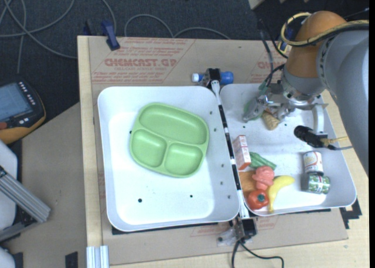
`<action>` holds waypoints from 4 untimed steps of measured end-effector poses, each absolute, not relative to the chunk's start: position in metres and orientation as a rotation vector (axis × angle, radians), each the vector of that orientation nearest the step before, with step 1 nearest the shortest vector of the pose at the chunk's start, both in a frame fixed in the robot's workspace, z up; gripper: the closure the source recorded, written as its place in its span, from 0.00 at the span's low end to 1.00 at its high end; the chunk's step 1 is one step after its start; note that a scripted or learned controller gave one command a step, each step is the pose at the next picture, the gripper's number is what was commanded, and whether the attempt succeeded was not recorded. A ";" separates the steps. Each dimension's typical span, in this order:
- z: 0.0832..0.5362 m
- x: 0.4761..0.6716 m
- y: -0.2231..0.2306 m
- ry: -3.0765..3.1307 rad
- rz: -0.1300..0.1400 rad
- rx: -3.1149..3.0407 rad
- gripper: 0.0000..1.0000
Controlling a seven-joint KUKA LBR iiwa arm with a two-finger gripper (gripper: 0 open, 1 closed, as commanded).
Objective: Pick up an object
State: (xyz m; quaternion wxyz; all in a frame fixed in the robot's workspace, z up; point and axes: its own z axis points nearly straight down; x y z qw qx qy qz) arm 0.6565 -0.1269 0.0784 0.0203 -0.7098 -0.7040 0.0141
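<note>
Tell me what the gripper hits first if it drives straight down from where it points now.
Probably the brown cork-like piece lying right under the gripper in the right bin; depth is unclear from this slanted view.

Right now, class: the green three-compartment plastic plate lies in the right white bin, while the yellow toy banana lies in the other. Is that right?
Not quite. The camera view shows the green three-compartment plastic plate in the left white bin; the yellow toy banana lies in the other, the right one.

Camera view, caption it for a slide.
Arm's tool over a cork in the right bin; green tray in the left.
</note>
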 end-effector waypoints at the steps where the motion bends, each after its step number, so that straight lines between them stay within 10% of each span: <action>1: 0.078 0.656 -0.097 -2.184 0.050 -2.209 0.00; 4: 0.078 0.656 -0.116 -2.184 0.046 -2.206 0.00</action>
